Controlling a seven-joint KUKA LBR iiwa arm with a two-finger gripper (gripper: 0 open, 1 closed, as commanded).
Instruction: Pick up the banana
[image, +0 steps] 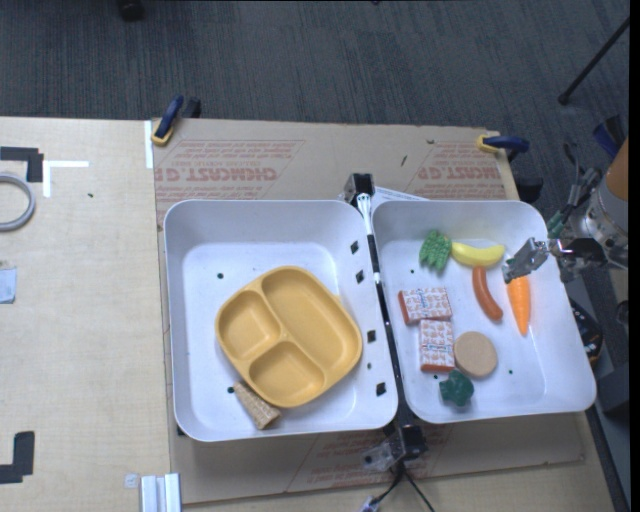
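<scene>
yellow banana (478, 253), lying flat, gently curved, near the right bin's back wall

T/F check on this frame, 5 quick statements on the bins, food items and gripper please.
1. The banana lies in the right bin. True.
2. The yellow tray sits in the right bin. False: it is in the left bin.
3. The gripper holds the banana. False: the banana lies apart from it, on the bin floor.
4. The carrot lies right of the sausage. True.
5. Both cracker packs rest on the tray. False: they are in the right bin.
</scene>
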